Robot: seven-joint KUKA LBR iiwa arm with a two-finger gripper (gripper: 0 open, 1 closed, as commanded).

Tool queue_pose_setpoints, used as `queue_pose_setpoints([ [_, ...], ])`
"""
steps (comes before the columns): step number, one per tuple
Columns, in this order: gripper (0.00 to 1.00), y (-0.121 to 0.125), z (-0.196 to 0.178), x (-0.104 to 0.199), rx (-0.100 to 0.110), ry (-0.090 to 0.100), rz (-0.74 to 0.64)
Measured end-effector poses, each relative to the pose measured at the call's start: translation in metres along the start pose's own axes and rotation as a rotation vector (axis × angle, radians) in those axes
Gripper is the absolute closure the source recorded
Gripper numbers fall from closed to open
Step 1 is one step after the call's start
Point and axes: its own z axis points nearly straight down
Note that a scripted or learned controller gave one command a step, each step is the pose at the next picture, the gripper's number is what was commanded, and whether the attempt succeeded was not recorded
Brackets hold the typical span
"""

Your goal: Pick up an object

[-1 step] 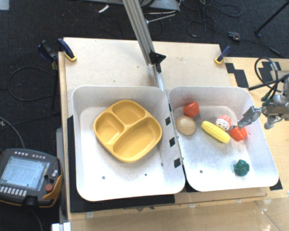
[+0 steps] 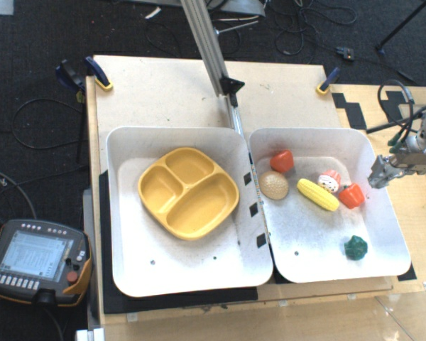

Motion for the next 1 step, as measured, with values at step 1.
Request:
queue_pose_setpoints([
  [1,1.00,-0.0245,-0.0263,-0.0042,-0.001,-0.001,0.003],
])
